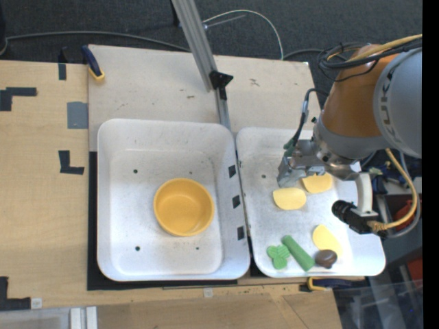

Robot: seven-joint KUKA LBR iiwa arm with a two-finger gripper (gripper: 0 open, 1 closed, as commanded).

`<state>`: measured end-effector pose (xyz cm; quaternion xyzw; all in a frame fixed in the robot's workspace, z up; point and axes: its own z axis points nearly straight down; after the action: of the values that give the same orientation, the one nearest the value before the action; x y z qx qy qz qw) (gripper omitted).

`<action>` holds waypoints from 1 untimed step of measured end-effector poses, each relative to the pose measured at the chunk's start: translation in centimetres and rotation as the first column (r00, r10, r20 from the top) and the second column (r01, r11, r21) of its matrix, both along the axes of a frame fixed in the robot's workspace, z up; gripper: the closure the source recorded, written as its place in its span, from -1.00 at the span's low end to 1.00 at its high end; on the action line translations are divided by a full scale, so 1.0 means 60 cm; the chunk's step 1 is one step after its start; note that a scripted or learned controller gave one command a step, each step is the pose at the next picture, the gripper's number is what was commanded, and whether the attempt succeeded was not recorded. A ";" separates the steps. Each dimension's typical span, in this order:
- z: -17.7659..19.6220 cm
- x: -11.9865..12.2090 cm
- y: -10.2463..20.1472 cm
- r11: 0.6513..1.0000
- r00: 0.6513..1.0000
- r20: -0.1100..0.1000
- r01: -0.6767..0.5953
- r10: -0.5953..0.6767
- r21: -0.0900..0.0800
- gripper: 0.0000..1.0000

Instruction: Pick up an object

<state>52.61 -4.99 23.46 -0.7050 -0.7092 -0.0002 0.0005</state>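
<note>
Gripper (291,173): finger spread cannot be told; just left of the upper yellow piece (317,184).
Yellow bowl (182,206): in the left bin (116,142).

A yellow bowl (183,205) sits in the left bin (116,142). In the right bin (264,149), the gripper (291,172) hangs just above two yellow pieces (289,198). Green items (289,252) lie lower right.

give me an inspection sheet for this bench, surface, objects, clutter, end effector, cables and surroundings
Surface: wooden bench bearing left bin and right bin.
Job's things: yellow bowl in left bin; in right bin, three yellow pieces, green pieces, brown piece.
Clutter: nothing seen.
End effector: low over right bin, beside the yellow pieces.
Cables: white cable on dark floor; orange cables on arm.
Surroundings: metal pole, black tape marks.
</note>
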 end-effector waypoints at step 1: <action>-0.017 0.030 0.093 1.000 1.000 -0.002 -0.001 0.001 0.000 1.00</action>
<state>54.39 0.61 22.42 -0.7045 -0.7097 0.0003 0.0011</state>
